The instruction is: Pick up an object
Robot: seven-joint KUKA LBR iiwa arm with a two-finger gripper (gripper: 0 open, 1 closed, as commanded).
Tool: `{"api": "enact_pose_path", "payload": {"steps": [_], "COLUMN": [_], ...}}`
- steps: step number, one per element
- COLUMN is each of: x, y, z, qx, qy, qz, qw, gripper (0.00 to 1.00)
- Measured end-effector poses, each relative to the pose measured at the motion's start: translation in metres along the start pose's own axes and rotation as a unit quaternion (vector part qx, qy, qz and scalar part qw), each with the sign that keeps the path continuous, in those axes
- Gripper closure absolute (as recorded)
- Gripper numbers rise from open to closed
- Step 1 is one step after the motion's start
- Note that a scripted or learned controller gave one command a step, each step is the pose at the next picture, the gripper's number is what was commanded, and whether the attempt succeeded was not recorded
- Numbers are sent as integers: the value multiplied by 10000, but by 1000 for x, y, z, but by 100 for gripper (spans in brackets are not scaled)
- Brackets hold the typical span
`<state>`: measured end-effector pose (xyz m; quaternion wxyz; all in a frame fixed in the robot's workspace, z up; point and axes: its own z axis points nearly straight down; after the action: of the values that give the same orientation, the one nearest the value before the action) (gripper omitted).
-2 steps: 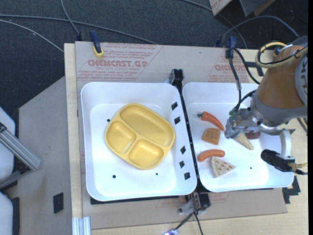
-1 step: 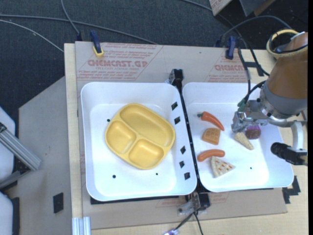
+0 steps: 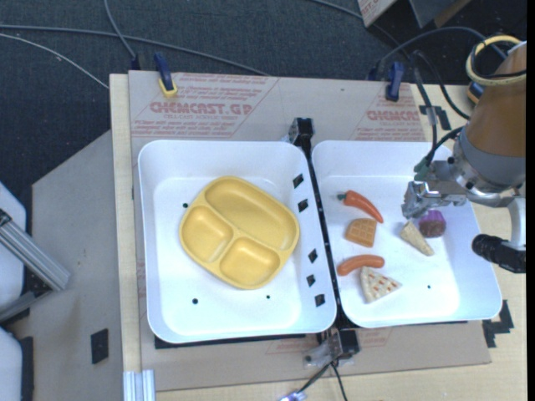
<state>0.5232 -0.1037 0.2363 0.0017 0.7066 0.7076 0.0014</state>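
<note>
A glossy yellow three-compartment plate [image 3: 240,231] lay in the left bin [image 3: 159,249], while the right bin [image 3: 468,295] held an orange chilli [image 3: 361,205], waffle [image 3: 362,232], sausage [image 3: 360,264], two pale wedges and a purple piece [image 3: 432,221] just beside the gripper [image 3: 418,200], whose state could not be told.

arm [image 3: 501,132]: grey body | orange band above wrist | hand [image 3: 415,205]: silvery metal | black cables alongside

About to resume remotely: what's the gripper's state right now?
Gripper: low in the right bin, beside the purple piece; open or shut cannot be told.
</note>
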Motion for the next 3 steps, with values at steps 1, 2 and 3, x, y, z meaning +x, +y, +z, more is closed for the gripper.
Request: {"api": "enact_pose_path", "payload": {"steps": [1, 2, 3], "x": [55, 96, 139], "y": [31, 54, 75], "z": [-3, -7, -10], "qx": [6, 7, 8], "qy": [13, 10, 11], "qz": [-30, -23, -19], "qw": [10000, 10000, 10000], "gripper": [100, 100, 100]}}
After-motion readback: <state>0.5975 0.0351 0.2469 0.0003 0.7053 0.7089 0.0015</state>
